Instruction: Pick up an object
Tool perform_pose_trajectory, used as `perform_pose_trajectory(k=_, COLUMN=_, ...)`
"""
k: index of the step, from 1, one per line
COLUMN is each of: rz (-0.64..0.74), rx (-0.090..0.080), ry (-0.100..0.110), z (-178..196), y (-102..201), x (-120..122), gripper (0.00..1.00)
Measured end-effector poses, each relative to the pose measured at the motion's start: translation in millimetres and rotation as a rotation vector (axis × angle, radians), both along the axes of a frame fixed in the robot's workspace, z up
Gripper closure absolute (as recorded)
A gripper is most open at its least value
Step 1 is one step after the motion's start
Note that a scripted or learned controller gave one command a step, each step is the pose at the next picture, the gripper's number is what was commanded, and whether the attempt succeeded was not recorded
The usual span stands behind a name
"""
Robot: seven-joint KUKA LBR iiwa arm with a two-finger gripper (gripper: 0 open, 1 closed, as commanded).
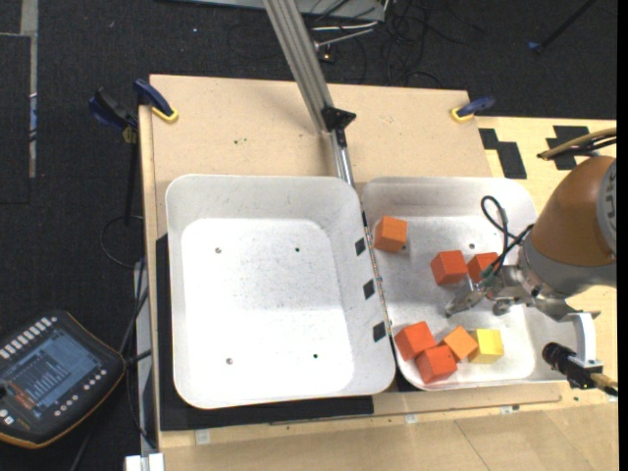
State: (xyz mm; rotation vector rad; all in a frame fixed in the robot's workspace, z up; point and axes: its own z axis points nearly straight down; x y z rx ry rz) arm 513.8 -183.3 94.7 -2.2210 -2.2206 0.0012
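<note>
**Arm low over the right bin's blocks**

The tan wooden surface (412, 116) carries two shallow white bins side by side. The left bin (186, 263) is the bigger-looking of the pair, speckled plastic with rounded corners. Just beside it, touching along one edge, the right bin (432, 199) holds all the blocks: one orange cube (392, 234) near the shared edge toward the back, two red-orange cubes (448, 267) further from the left bin, and at the front a cluster of two red-orange cubes (414, 339), a small orange one (460, 342) and a yellow one (489, 343), touching or nearly so.

The grey arm with its orange band (579, 229) comes in from the side away from the left bin. Its hand (481, 297) hangs low among the blocks, between the middle pair and the front cluster; I cannot tell whether it is clenched or released.

A slanted metal pole (304, 57) crosses behind the left bin. A control pendant (49, 376) lies on the floor beyond the left bin's outer front corner.
</note>
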Motion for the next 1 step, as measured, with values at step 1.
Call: perform_pose_trajectory(k=1, rz=0.0, rx=0.0, ry=-0.003, z=10.8, y=-0.1, x=0.7, gripper=1.0)
